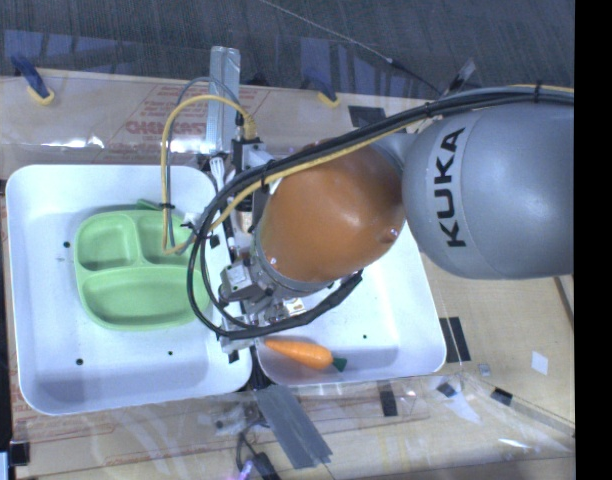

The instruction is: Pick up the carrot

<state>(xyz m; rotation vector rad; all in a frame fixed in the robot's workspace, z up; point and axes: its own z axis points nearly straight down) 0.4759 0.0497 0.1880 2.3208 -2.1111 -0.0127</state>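
Carrot (298, 353) lies flat just below the claw (248, 313) in the right bin (418, 313), near its front wall. Can't tell the claw's state. Looks light, stiff, smooth; grip across the thick middle.

carrot (298, 352) orange w/ green top | tray (136, 303) lt green | bins (46, 368) white

Arm (386, 208) low over the bins
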